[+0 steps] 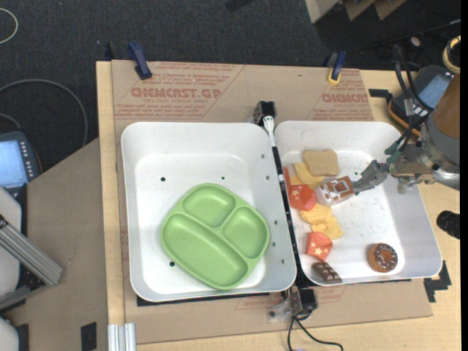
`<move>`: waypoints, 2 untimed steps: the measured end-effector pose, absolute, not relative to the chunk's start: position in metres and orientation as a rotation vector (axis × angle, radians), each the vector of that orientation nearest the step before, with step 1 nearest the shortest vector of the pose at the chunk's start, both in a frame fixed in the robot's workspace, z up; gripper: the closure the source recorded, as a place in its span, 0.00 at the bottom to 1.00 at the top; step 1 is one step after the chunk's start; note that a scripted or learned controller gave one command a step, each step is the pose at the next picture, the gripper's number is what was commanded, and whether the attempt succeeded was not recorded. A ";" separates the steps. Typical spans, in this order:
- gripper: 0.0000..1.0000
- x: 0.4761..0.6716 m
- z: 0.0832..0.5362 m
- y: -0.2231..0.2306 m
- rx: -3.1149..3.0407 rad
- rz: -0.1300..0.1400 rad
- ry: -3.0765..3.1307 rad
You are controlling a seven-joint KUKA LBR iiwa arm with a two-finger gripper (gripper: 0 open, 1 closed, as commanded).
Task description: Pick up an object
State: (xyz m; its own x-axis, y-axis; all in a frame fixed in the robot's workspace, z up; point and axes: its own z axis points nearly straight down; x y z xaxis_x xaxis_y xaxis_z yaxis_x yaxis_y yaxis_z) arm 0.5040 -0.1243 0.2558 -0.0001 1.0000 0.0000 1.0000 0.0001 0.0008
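In the right bin point(409, 218), several toy foods lie along the left side. Among them are a tan bread slice point(320, 161), a red and white piece point(336, 190), yellow pieces point(323, 218), a red strawberry-like piece point(319, 246) and a brown chocolate bar point(327, 272). A chocolate donut point(383, 257) sits at the front right. My gripper point(363, 180) reaches in from the right, low over the bin. Its tip is right beside the red and white piece, and whether they touch is unclear.
The left bin point(146, 167) holds a green divided plate point(213, 234) near its front. A black divider clip point(265, 112) sits between the bins at the back. Blue clamps point(139, 59) hold the cardboard base. Cables run behind the arm at the right.
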 end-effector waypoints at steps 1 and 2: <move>0.00 0.489 0.158 -0.096 2.228 -0.007 2.229; 0.00 0.480 0.083 -0.104 2.228 0.004 2.215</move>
